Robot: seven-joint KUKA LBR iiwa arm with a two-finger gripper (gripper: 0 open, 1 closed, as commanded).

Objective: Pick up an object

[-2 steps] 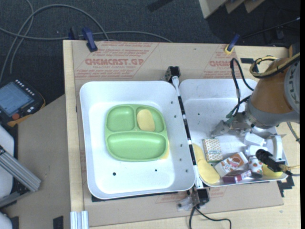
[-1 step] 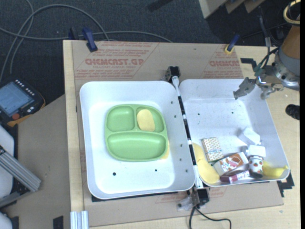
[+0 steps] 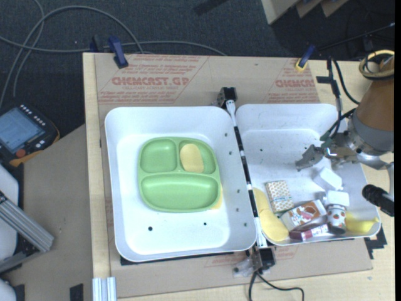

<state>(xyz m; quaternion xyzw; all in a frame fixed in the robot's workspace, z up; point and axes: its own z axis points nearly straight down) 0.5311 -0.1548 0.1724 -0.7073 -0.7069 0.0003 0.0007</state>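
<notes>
Objects (image 3: pixel 305 217) cluster in right bin's (image 3: pixel 276 121) near corner: small, colourful, jumbled.

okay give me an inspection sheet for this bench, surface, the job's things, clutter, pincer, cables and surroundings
Surface: brown bench board with red print, bearing a left white bin and a right white bin.
Job's things: small packets and food items piled at the right bin's near end, among them a patterned box, a red-and-white packet and a yellow piece.
Clutter: green divided plate in the left bin, a yellow item in its upper right compartment.
Pincer: pincer over the right bin, nothing seen between its fingers.
Cables: grey cable on the floor, top left.
Surroundings: dark carpet; handheld controller at left.
</notes>
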